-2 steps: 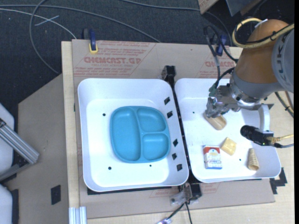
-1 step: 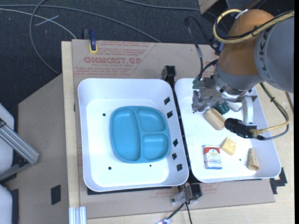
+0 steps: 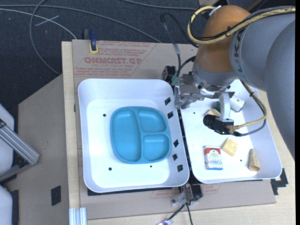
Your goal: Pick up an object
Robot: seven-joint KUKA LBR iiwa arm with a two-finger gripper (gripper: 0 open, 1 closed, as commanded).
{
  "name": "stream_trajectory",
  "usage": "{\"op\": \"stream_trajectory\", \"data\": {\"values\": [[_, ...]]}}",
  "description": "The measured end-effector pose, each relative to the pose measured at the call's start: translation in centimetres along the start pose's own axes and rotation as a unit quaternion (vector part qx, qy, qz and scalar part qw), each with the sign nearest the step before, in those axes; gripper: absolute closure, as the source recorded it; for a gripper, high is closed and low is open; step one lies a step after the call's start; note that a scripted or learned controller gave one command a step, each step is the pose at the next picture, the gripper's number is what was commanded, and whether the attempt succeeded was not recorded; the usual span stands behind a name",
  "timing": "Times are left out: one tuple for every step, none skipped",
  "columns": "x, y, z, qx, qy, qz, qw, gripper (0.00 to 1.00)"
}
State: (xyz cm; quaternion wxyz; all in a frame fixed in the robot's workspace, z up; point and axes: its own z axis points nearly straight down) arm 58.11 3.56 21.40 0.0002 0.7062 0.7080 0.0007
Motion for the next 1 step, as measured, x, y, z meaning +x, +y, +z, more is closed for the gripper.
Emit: {"op": "stream_trajectory", "data": {"values": [[4.6, 1.92, -1.33, -0.001, 0.001, -0.001, 1.0, 1.0]]}}
